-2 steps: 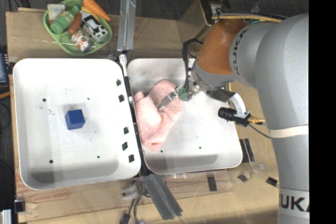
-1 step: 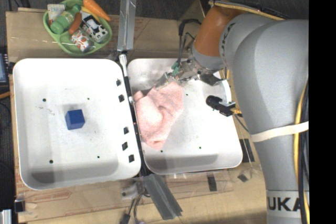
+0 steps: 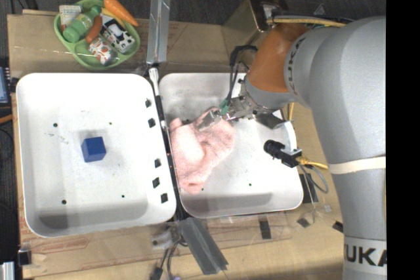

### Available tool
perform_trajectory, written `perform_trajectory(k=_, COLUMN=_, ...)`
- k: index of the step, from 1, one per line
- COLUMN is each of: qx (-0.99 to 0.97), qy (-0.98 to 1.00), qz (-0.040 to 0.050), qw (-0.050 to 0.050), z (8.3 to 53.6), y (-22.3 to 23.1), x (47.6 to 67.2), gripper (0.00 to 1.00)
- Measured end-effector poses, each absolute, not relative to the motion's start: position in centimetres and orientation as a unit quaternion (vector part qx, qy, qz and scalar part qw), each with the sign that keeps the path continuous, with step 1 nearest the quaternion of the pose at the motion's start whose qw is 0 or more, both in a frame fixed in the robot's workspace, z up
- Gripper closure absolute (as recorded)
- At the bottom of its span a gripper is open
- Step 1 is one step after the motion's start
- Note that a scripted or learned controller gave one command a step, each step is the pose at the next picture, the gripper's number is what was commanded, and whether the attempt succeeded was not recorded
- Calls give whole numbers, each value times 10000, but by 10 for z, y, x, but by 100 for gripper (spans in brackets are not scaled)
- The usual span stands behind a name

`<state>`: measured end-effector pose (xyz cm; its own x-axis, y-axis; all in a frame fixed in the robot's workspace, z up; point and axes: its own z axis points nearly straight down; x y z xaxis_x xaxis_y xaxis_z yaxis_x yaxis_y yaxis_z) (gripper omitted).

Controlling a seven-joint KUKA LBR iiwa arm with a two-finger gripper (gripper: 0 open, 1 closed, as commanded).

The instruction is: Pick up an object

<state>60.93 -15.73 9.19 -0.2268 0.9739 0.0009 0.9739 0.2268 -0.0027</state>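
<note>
Jaws (image 3: 211, 117) sit low over the upper edge of the pink cloth (image 3: 200, 153) in the right bin (image 3: 289, 197); whether they are open or closed cannot be told, as they are small and blurred here. The cloth lies crumpled against that bin's left wall, running down toward its lower left corner. Behind the jaws the grey arm (image 3: 341, 95) (orange band above the wrist) reaches in from the right. In the left bin (image 3: 39, 141) 1 blue cube (image 3: 94, 148) rests alone. On the worktop (image 3: 197, 36) beyond, a green bowl (image 3: 72, 52) holds toy food.
</note>
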Motion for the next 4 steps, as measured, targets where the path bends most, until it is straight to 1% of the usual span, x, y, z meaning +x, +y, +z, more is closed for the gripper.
perform_trajectory(k=1, qx=-6396, qy=-7687, qz=5, qw=5, z=92, y=-142, x=657, gripper=0)
perform_trajectory(k=2, qx=-6153, qy=-7883, qz=7, qw=16, z=92, y=-142, x=593, gripper=0)
perform_trajectory(k=3, qx=-6684, qy=-7438, qz=6, qw=8, z=92, y=-154, x=588, gripper=0)
perform_trajectory(k=4, qx=-6667, qy=-7453, qz=12, qw=20, z=102, y=-153, x=588, gripper=100)
